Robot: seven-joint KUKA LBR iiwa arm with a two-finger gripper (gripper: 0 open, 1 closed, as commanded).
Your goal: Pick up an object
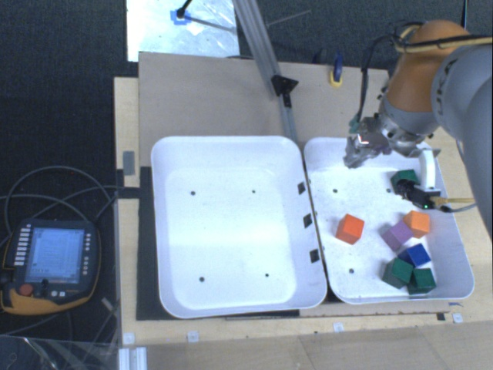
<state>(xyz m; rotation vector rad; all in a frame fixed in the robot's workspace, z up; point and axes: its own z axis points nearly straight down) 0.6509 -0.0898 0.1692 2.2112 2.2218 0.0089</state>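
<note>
The right bin (331, 284) holds several small blocks. An orange cube (350, 228) lies alone near the bin's middle. To its right cluster a purple block (397, 234), a second orange block (417, 222), a blue block (417, 253) and two dark green blocks (400, 271). Another green block (404, 180) lies by the bin's right wall. My gripper (357, 154) hangs over the bin's far left corner, well above and behind the orange cube, with nothing visibly in it.
The left bin (166, 206) lies beside the right one, joined by dark clips. A grey pole (262, 45) slants across the back of the bench. A teach pendant (50, 264) with cables rests on the floor at the left.
</note>
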